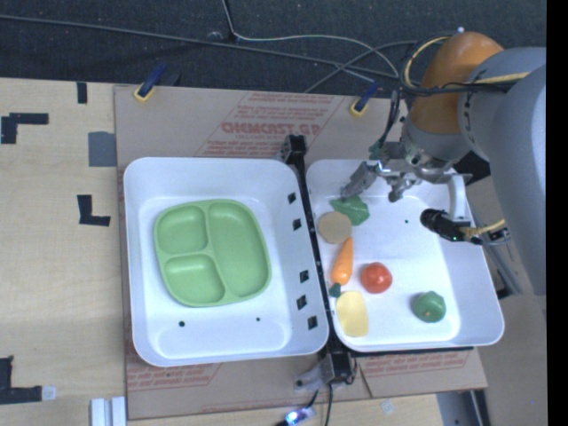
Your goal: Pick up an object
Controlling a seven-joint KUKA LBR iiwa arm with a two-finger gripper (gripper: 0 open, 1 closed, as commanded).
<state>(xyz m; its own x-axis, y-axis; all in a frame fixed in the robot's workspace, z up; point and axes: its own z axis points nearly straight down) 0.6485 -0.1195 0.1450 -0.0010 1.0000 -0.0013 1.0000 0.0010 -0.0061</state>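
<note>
The right bin [461, 264] holds several toy foods: a green leafy piece [353, 209], a tan round disc [334, 227], an orange carrot [343, 260], a red tomato [376, 278], a yellow piece [352, 313] and a green pepper [429, 306]. My gripper [380, 181] hangs over the bin's far left part, just above and right of the green leafy piece. Its fingers [358, 179] are spread, and nothing sits between them.
The left bin [146, 193] holds a green divided plate [212, 252]. A black divider [304, 229] runs between the bins. Cables [293, 38] trail across the dark floor behind the bench, and yellow clamps [149, 82] pin the cardboard base.
</note>
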